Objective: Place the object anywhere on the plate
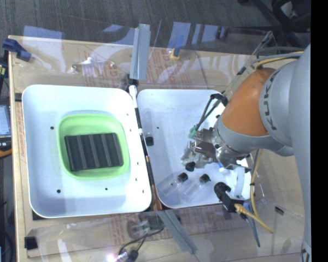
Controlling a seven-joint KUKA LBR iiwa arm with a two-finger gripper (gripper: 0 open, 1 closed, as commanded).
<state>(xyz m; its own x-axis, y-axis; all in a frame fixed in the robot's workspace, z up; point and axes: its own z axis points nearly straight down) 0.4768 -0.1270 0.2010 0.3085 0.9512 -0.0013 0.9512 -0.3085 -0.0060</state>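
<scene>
A light green plate (71,131) lies in the middle of the left white bin (38,108). On the plate rests a dark grey ribbed rectangle (93,150). My gripper (192,158) hangs low over the right bin (164,113), toward its right half, under the orange band of the arm (251,111). Just below the gripper, two small black pieces (182,176) (204,177) and some clear, see-through items (190,190) lie near the bin's front edge. I see nothing clearly held at the gripper.
A small dark piece (148,141) sits at the right bin's left wall, beside the ridge between the bins. Cables and a white fitting (241,187) hang from the wrist over the bin's front right corner.
</scene>
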